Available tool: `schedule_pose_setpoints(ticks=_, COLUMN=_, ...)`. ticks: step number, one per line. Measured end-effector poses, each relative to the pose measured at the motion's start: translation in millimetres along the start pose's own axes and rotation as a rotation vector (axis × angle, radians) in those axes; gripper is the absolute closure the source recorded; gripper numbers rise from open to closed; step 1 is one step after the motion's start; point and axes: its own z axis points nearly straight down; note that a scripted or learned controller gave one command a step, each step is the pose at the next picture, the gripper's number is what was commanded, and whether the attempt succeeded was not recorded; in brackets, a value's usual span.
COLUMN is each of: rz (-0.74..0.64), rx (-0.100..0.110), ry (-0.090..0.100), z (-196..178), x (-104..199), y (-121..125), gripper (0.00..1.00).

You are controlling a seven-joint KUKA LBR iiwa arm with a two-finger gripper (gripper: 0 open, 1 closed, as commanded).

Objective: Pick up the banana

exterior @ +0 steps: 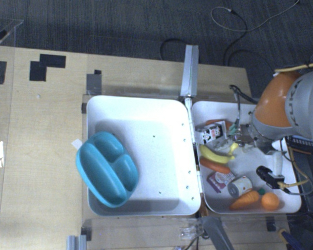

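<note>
The yellow banana [216,155] lies in the right white bin [292,207], near its left wall, curving from left to right. My gripper [238,138] hangs low in the same bin, just above and to the right of the banana's right end. The grey arm with its orange band [276,103] reaches in from the right behind it. From here I see nothing lifted off the bin floor.
Around the banana lie a red-orange stick [217,167], a small printed box [211,132], a purple packet [215,181], a silver can [240,186], a carrot [245,200] and an orange [270,201]. A blue divided plate [108,168] leans in the left bin [146,114].
</note>
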Motion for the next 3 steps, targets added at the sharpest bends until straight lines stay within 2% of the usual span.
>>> schedule_pose_setpoints(ticks=1, rz=-0.002, rx=-0.003, ry=0.001, z=-9.7, x=1.5, y=3.0, gripper=1.00)
schedule_pose_setpoints(ticks=2, rz=-0.002, rx=-0.003, ry=0.001, z=-9.7, x=1.5, y=2.9, gripper=0.00)
schedule_pose_setpoints(ticks=3, rz=-0.003, rx=-0.004, ry=0.002, z=-18.0, x=2.3, y=5.0, gripper=1.00)
